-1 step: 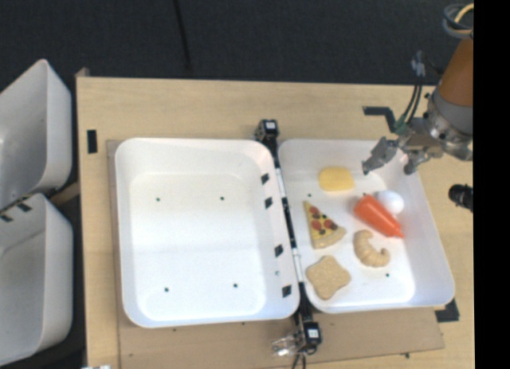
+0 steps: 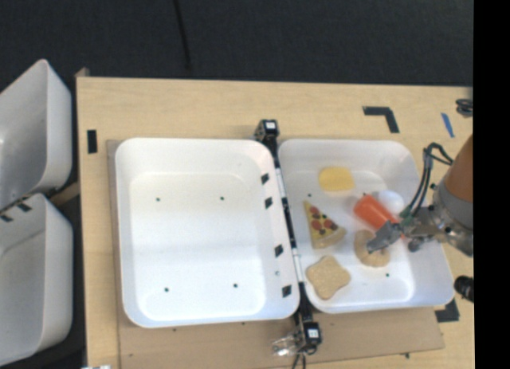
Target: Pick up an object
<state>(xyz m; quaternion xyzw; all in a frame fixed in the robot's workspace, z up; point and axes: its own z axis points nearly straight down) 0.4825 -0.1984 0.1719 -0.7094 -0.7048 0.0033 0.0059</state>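
Camera view: I judge this as the approach step, nothing lifted yet. The gripper (image 2: 389, 236) sits low in the right bin (image 2: 402, 296), over a round tan cookie-like piece (image 2: 371, 253), with the orange carrot-shaped toy (image 2: 371, 210) just at its far-left side. I cannot tell how wide the tool stands (too blurred).

Next move, in my judgement: settle on one target and descend squarely.

The arm (image 2: 458, 192) comes in from the right edge, wrist angled down and leftward. The pizza slice (image 2: 323, 224), toast (image 2: 327, 276) and yellow piece (image 2: 335, 178) lie apart, further left.
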